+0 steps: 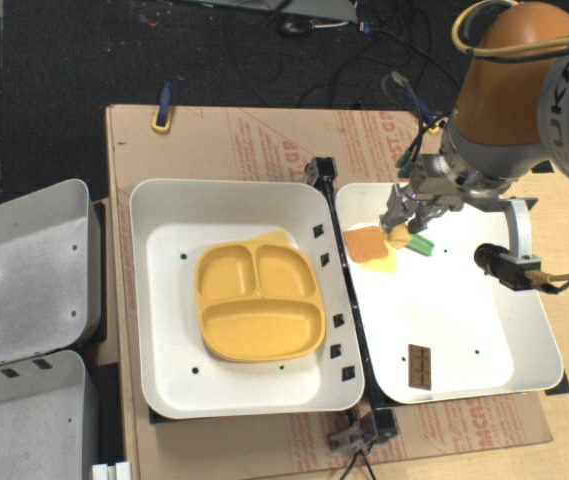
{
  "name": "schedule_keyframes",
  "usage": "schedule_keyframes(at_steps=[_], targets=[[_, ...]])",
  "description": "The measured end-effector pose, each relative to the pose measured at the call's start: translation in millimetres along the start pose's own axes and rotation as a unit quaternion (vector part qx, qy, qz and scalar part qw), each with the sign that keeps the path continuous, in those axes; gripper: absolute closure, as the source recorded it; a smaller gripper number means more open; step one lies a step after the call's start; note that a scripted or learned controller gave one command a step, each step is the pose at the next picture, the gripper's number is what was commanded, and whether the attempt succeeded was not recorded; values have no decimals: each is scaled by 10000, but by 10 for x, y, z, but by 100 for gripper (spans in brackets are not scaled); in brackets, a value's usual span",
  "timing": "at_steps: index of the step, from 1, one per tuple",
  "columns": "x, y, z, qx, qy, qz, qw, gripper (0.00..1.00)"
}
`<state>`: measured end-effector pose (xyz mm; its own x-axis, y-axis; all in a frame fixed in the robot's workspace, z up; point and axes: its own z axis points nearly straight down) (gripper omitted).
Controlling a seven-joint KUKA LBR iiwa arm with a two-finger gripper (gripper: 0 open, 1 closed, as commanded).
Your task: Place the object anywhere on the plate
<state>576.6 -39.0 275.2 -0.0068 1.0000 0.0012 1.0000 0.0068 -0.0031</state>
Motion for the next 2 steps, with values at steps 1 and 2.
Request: schedule_keyframes(at_steps=[1, 2], targets=[[560, -127, 176, 0, 1, -4, 10000, 100], [1097, -263, 152, -7, -3, 0, 10000, 100]])
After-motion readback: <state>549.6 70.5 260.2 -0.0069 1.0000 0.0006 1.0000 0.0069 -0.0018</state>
